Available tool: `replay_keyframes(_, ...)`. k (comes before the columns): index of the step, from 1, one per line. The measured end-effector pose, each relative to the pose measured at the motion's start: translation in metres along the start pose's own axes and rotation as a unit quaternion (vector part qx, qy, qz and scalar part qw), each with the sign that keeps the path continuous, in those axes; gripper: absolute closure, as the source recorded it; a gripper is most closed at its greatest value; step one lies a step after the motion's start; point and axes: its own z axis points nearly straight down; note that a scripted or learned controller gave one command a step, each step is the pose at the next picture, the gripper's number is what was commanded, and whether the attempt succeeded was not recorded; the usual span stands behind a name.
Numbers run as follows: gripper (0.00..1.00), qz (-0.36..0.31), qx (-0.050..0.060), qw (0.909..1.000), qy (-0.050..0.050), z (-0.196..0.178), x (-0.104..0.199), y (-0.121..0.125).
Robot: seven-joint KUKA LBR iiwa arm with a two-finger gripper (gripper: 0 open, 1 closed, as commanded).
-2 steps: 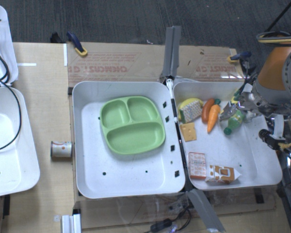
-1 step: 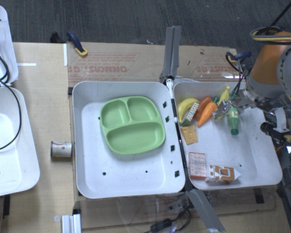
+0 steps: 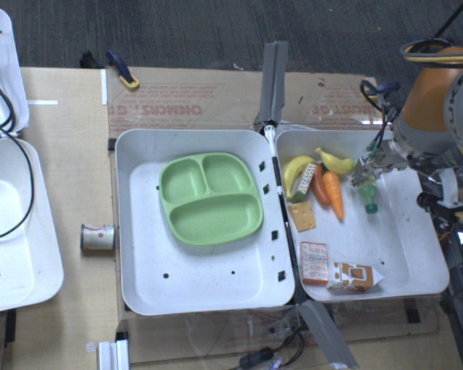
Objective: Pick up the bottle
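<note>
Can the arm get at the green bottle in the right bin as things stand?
Probably yes. The end effector is already right above the green bottle in the right bin. The carrot and bananas lie to the side, apart from it, so nothing blocks the approach from above.

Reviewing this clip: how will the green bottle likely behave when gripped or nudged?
The bottle looks small and slim, so probably light. Its rounded body may roll or slip from the gripper just above it. The carrot alongside could get bumped.

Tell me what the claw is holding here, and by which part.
Cannot be told. The claw sits right above the green bottle in the right bin, at its upper end, but a grip isn't visible.
</note>
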Motion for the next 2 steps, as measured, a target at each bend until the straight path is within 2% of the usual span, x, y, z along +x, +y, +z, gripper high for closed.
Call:
replay_keyframes(1,1.0,-0.002,0.0,1.0,-0.001,-0.008,0.0,0.001)
replay_keyframes(2,1.0,0.087,0.0,0.9962,0.001,-0.149,0.045,0.008)
